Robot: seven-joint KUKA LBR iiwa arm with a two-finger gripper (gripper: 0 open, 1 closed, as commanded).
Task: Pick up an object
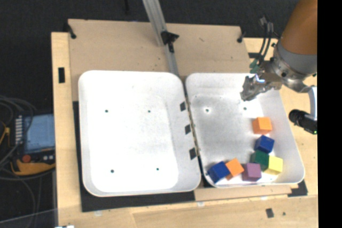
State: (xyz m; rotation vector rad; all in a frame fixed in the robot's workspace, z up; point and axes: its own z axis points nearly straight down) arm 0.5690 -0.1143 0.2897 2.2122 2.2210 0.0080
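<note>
Several small blocks lie in the right bin (pixel 214 93): an orange cube (pixel 262 125), a blue cube (pixel 264 143), a green cube (pixel 261 158), a yellow cube (pixel 275 164), a purple cube (pixel 252 171), a second orange cube (pixel 234 167) and a second blue cube (pixel 218 171). My gripper (pixel 249 90) hangs over the upper right part of this bin, above and left of the first orange cube. Nothing shows between its fingers.
The left bin (pixel 133 131) sits beside the right one. A slanted metal rail (pixel 152 2) runs from the top down to the seam between the bins. A blue device (pixel 37 133) with cables lies off the bench at left.
</note>
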